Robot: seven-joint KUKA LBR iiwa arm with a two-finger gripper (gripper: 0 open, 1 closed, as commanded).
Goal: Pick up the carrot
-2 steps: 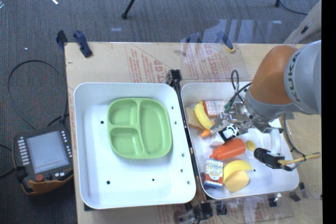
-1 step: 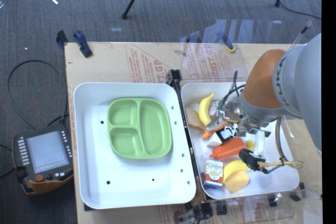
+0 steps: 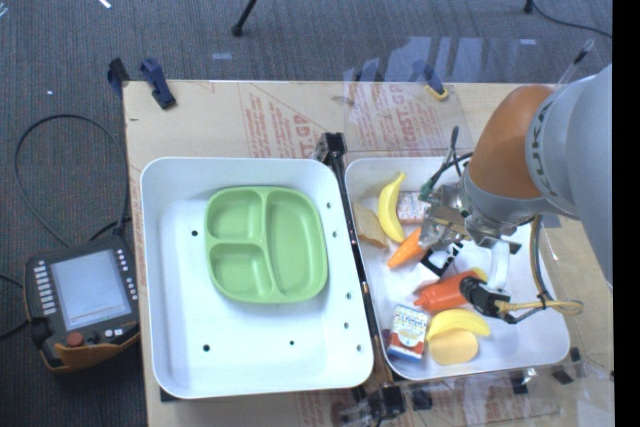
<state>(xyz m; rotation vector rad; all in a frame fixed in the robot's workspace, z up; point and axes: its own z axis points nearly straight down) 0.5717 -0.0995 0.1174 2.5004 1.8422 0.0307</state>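
Camera view shows the gripper (image 3: 432, 237) low in the right bin (image 3: 552, 340), its tip touching the upper end of the carrot (image 3: 405, 250), but whether it is released or clenched on anything I cannot tell; the wrist hides that. The carrot lies tilted near the bin's left side, just beside the banana (image 3: 389, 206) and a bread slice (image 3: 372, 229), with a snack packet (image 3: 410, 206) behind. Further out sit an orange-red pepper (image 3: 442, 295), a small carton (image 3: 406, 330) and a yellow fruit (image 3: 455, 335). The left bin (image 3: 165, 345) holds a green tray (image 3: 266, 243).

This looks like the grasp step. Next, I judge, calls for a firm close on the carrot, then a straight lift clear of the banana.
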